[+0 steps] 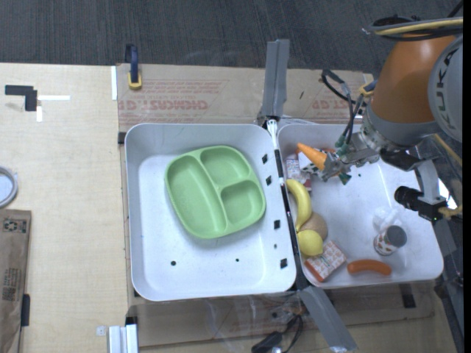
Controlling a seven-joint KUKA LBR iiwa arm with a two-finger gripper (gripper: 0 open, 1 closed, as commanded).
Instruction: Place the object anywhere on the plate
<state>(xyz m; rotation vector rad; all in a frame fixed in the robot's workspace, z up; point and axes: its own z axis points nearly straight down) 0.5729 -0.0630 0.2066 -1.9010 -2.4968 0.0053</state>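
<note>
The gripper (pixel 333 165) hangs over the right bin (pixel 412 271), its tip at a carrot (pixel 312 154); I cannot tell its state. A banana (pixel 299 201), lemon (pixel 310 243), sausage (pixel 369 268) and small cup (pixel 388 240) lie in that bin. The green plate (pixel 213 191), with three compartments, sits in the left bin (pixel 147 219), well apart from the carrot.

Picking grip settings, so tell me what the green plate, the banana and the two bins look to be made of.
Green plate: probably moulded plastic, uniform matte pale green with soft rounded compartment ridges.
Banana: looks like toy plastic or foam, given its even yellow; real fruit can't be excluded.
Left bin and right bin: likely thin formed plastic, smooth white with slight sheen and rounded corners.
</note>
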